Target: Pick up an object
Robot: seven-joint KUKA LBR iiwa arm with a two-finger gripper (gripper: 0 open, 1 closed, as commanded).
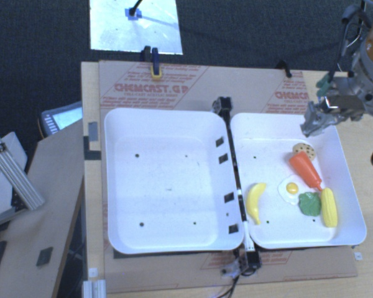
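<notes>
The right bin (270, 135) holds several toy foods. A yellow banana (255, 201) lies near its left wall. A fried egg (290, 190) sits in the middle, with an orange carrot (306, 169) slanting above it and a round cookie (303, 148) at the carrot's top end. A green leafy piece (309, 203) and a yellow corn cob (329, 207) lie at the lower right. My gripper (314, 121) hangs over the bin's upper right corner, just above the cookie, with nothing visible between its fingers.
The left bin (168, 179) sits beside the right one, with a black clip strip (227, 160) along the shared wall. A shiny metal plate (135, 16) lies beyond the bench. The arm's grey body (367, 54) fills the upper right.
</notes>
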